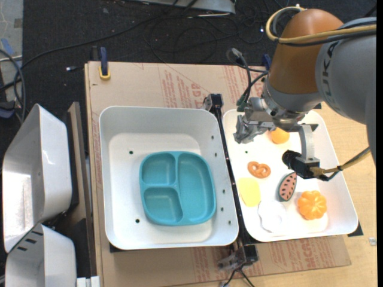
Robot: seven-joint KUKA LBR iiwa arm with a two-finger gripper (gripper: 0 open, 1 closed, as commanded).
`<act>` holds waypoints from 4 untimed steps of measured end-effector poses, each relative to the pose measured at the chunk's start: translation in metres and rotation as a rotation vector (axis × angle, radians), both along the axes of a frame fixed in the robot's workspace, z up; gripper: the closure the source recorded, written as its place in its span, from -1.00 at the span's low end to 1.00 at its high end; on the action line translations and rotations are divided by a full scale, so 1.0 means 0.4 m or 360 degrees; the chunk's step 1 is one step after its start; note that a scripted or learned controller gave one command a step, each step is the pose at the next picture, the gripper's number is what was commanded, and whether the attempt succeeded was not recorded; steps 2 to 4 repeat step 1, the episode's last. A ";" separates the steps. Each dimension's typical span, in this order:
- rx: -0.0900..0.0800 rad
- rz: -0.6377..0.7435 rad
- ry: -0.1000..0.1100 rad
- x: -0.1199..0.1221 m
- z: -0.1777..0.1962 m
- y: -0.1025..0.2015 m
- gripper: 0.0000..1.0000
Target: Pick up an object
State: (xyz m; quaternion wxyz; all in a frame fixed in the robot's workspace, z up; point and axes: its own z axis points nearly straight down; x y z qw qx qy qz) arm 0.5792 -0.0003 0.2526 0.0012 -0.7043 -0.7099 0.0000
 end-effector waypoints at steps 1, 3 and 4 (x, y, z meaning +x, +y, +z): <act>0.0000 0.0001 0.0001 0.022 -0.048 0.137 1.00; 0.0000 0.0001 0.0001 0.022 -0.048 0.137 1.00; 0.0000 0.0001 0.0001 0.022 -0.048 0.137 1.00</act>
